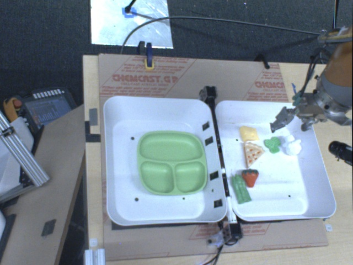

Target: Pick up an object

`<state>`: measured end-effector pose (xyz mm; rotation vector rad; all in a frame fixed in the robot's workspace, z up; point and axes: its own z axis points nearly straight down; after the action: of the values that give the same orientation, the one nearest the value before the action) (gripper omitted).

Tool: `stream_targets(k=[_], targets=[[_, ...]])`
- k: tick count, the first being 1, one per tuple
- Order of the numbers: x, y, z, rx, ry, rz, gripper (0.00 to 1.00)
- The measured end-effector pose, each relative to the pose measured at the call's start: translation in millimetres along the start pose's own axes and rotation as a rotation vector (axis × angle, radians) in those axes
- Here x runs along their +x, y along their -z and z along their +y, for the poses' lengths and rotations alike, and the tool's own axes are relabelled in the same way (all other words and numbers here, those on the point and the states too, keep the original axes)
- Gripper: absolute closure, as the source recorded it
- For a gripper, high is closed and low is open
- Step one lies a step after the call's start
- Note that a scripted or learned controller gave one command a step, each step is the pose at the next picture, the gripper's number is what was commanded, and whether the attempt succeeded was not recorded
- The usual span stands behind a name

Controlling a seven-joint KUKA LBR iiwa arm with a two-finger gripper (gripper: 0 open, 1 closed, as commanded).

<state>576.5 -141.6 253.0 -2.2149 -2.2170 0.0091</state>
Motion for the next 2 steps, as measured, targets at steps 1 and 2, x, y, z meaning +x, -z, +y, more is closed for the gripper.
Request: stream_targets(k=[1, 2], targets=[[0.3, 6.2, 2.1, -0.011, 0.002, -0.002, 0.0], [3.0, -36.5, 6.7, -0.008, 0.001, -0.001, 0.0]])
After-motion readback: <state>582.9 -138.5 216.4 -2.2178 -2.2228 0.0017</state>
